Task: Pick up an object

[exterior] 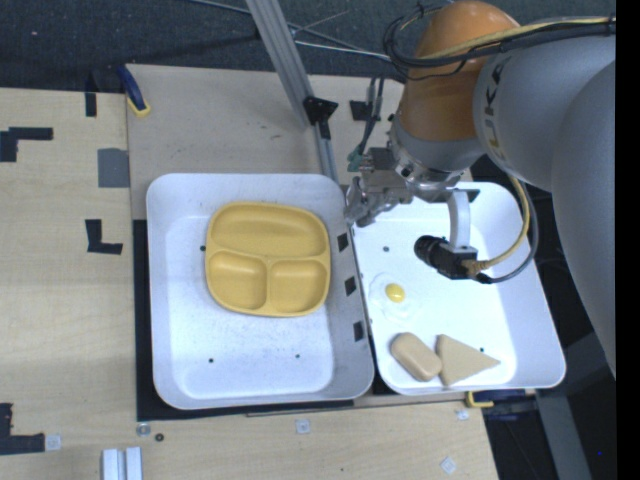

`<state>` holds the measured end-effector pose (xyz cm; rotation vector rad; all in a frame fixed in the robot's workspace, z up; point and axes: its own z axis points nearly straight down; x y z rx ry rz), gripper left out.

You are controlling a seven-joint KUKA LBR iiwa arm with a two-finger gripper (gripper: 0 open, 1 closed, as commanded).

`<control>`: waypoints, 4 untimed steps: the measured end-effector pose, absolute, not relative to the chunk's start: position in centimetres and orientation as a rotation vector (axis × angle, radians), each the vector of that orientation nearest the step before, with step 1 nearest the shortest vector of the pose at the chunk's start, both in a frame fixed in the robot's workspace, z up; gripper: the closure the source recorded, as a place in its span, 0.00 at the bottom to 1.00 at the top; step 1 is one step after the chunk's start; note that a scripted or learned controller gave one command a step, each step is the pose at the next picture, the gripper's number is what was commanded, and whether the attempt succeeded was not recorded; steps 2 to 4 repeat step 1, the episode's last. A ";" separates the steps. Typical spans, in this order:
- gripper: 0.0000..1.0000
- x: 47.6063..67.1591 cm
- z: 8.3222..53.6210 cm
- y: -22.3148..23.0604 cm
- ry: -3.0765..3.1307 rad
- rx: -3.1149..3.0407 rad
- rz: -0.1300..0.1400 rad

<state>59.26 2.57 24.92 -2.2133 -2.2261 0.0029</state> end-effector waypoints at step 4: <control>1.00 58.2 24.1 6.9 -2.225 -2.214 0.003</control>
